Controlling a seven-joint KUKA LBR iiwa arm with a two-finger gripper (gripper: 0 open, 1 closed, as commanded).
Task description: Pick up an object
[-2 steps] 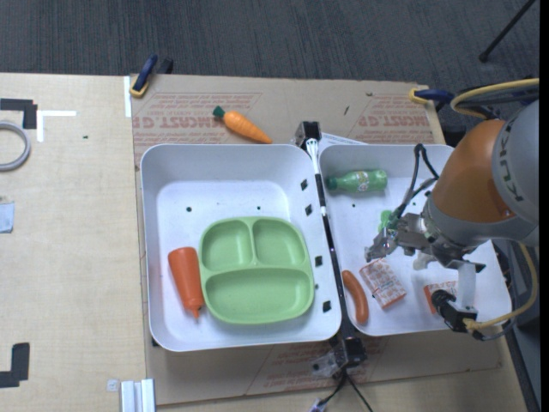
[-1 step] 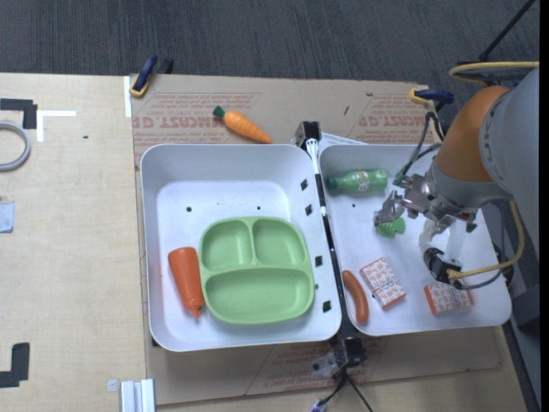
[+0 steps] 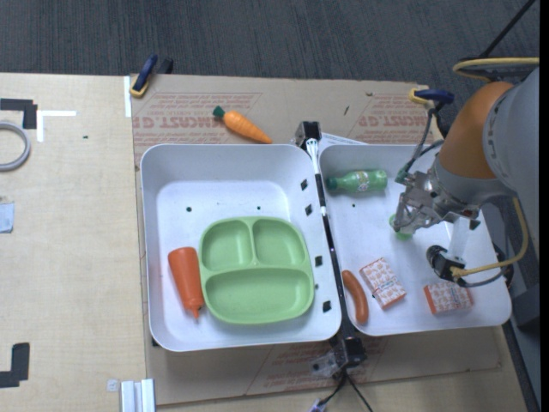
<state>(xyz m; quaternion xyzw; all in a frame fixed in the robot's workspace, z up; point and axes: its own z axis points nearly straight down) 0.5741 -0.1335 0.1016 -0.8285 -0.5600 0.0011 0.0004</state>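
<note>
Nearest up front, left shallow white bin holding a green three-section plastic plate plus an orange carrot-shaped toy. Right shallow white bin alongside, with the grey two-finger gripper down at a small green object, open or closed, can't tell. Green plastic bottle and red sausage toy nearby.

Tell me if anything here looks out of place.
One thing: a toy carrot lies outside both bins, on the cardboard behind the left bin. The other items sit inside the bins. Nothing looks spilled or broken.
</note>
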